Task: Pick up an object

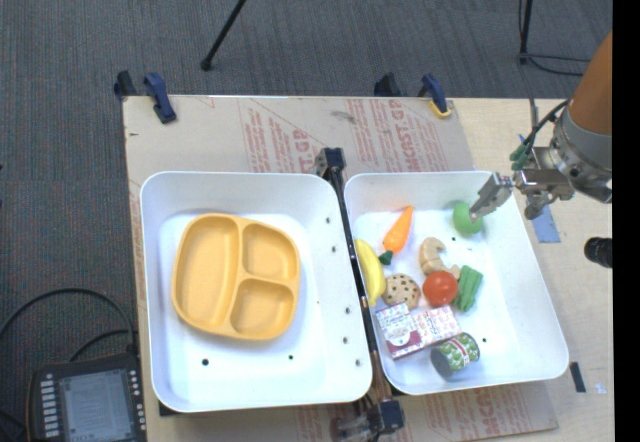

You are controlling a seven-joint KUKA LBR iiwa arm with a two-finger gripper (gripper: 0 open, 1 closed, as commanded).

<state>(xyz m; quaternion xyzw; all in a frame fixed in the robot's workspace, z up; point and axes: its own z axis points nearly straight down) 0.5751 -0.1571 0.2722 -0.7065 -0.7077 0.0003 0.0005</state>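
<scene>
Two bins: your pickable clutter crowds the right bin [545, 330]; the left bin [150, 230] has a yellow tray [236, 275].
Gripper [488, 202]: at the green ball [464, 219].
Fingers: you can't tell their spread or any hold.
Reason: the ball lies apart, easiest to reach.

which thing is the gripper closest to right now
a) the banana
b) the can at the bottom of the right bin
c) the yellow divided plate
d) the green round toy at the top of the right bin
d: the gripper sits right beside the green round toy near the top of the right bin, far from the other three.
</scene>
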